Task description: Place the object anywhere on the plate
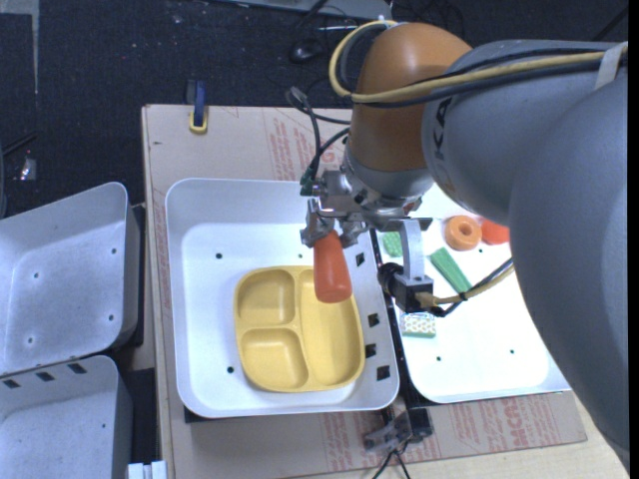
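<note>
A yellow plate (290,352) with three compartments lies in the left white bin (200,297). My gripper (327,238) hangs over the plate's upper right part, shut on a red-orange cylinder-shaped object (331,270). The object hangs down from the fingers, its lower end above the plate's large right compartment near the rim. Whether it touches the plate I cannot tell.
The right bin (479,357) holds an orange ring (461,233), a red piece (495,233), a green stick (449,270), a green block (391,244) and a small patterned block (419,324). The arm's orange band and grey body cover the upper right.
</note>
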`<action>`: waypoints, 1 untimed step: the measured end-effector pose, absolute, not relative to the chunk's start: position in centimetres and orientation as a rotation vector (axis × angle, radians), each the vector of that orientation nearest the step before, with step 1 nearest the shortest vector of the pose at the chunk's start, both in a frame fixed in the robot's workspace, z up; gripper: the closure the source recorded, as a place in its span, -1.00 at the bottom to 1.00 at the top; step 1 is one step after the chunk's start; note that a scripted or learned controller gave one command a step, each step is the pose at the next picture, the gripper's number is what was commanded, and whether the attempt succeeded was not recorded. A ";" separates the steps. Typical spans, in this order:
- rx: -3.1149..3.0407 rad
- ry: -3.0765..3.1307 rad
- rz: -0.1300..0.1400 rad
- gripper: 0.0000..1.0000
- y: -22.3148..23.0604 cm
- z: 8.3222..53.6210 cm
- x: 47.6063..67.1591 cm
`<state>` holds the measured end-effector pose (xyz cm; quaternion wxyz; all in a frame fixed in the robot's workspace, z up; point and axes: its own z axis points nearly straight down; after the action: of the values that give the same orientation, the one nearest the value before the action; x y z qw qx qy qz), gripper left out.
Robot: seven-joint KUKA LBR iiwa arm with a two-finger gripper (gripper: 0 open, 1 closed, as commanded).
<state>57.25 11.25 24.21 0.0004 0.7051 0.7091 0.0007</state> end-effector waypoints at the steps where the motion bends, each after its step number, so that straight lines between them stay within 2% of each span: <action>1: 2.218 2.225 -0.004 1.00 11.3 22.2 57.7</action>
<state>57.65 11.34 22.18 -0.0003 0.7060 0.7082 -0.0011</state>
